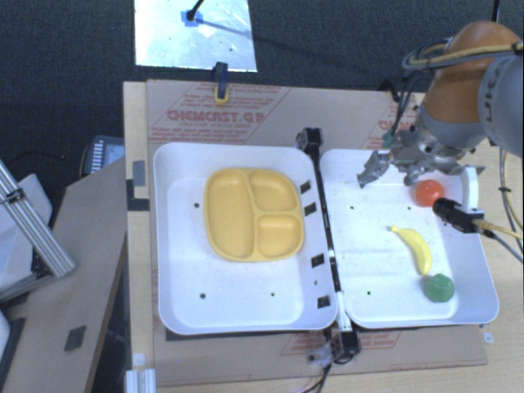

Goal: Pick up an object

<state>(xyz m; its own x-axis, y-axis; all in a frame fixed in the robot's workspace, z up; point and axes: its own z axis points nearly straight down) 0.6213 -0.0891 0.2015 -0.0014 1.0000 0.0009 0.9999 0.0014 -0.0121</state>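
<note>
Gripper (pixel 375 170), its jaws too blurred to tell whether spread or closed, hangs over the right bin's (pixel 368 301) far-left corner, so it should swing toward the orange ball (pixel 428 192) nearby, centre above it and descend straight.

The single fixed camera looked down at a slant from above the bench (pixel 139 219), far enough back to take in both white bins: the left bin (pixel 176 244) toward 9 o'clock, the right bin (pixel 368 260) toward 3 o'clock. The arm (pixel 471 80) entered from about 2 o'clock.
</note>
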